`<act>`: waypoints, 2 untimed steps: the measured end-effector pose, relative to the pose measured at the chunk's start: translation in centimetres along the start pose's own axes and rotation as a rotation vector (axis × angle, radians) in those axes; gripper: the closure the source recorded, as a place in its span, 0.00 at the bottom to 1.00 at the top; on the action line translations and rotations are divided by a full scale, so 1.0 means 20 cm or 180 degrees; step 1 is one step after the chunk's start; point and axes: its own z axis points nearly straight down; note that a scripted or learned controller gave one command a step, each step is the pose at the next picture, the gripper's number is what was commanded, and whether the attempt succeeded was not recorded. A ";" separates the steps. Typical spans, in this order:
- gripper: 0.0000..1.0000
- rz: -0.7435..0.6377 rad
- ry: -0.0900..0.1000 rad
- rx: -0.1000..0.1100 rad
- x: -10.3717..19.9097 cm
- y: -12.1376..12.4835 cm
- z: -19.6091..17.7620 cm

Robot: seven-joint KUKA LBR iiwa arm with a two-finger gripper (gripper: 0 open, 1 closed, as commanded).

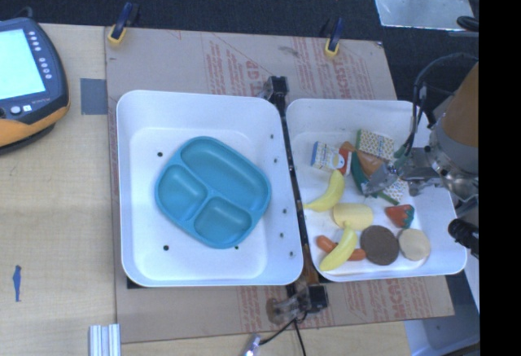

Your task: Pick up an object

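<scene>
- grey pincer point(389, 178) hangs low in the right bin point(305, 114); i cannot tell its state.
- yellow bananas point(330, 192) lie to its left.
- blue plate point(213, 191) sits well left.

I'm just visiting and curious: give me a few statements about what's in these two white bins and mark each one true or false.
1. A blue divided plate lies in the left bin. True.
2. The toy food is piled in the left bin. False: it lies in the right bin, with the bananas.
3. The gripper hangs over the right bin. True.
4. The plate holds a banana. False: its compartments hold nothing.
5. A brown disc lies near the right bin's front edge. True.
</scene>
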 end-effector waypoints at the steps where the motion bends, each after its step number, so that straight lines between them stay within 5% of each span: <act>1: 0.00 -0.0005 -0.0004 0.0005 -0.27 0.13 0.51; 2: 0.00 -0.0011 -0.0005 -0.0002 0.03 0.36 0.50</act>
